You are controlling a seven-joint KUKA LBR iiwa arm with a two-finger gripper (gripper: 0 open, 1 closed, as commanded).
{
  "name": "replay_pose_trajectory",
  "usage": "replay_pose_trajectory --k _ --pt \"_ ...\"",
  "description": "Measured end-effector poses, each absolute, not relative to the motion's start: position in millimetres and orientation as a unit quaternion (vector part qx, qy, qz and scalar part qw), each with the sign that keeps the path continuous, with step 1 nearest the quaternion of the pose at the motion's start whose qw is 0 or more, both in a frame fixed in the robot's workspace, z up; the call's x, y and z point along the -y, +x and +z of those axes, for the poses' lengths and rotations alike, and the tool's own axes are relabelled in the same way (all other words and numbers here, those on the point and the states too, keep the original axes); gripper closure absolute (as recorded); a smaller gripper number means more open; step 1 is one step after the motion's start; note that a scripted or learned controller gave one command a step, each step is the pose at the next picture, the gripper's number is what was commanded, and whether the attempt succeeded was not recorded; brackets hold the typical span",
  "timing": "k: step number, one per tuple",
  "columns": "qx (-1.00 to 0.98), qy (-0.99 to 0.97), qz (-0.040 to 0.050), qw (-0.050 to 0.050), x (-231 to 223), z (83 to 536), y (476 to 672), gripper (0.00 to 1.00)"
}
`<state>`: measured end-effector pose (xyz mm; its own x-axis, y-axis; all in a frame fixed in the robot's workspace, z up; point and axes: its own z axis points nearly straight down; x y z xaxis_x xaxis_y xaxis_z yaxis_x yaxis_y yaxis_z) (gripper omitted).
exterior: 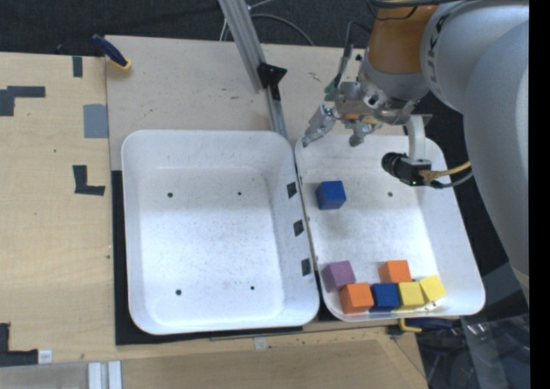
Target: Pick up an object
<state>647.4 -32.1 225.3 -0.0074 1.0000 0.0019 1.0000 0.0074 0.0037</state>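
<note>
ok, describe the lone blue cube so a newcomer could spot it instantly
Look at the right bin, the one under the arm. In its upper half, away from the cluster along the near edge, sits the blue cube, just below the end effector. It stands alone on bare white floor; the other blue cube is wedged between an orange and a yellow one.

One fixed camera, mounted above the worktop point(51, 207), looks down at a slant from a moderate distance. Both white bins point(206, 142) are in frame; the arm point(481, 44) enters from the right.
</note>
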Motion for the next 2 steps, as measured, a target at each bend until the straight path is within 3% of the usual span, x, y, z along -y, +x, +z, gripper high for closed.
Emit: replay_pose_trajectory --k 1,2 --pt "-0.707 0.707 0.0021 0.003 63.8 377.8 562.7 0.0" --pt "-0.709 0.706 0.0 0.0 22.8 372.8 566.9 0.0"
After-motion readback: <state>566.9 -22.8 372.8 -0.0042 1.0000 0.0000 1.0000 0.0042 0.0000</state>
